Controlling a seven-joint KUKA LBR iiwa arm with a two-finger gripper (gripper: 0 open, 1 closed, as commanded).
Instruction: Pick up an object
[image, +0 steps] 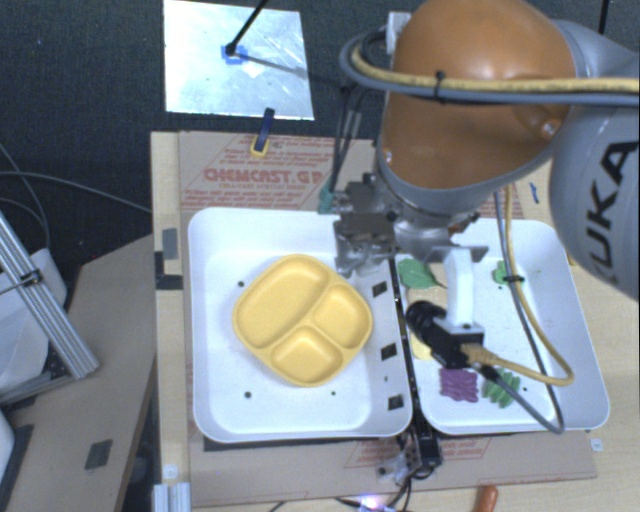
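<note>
Two bins (215, 400): left holds yellow tray (303, 318); right, small toys (459, 383).

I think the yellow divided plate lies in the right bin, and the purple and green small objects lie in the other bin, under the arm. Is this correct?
Not quite. The camera view shows the yellow divided plate in the left bin, not the right one. The rest stands: the purple object and the green objects lie in the other bin, under the arm.
</note>
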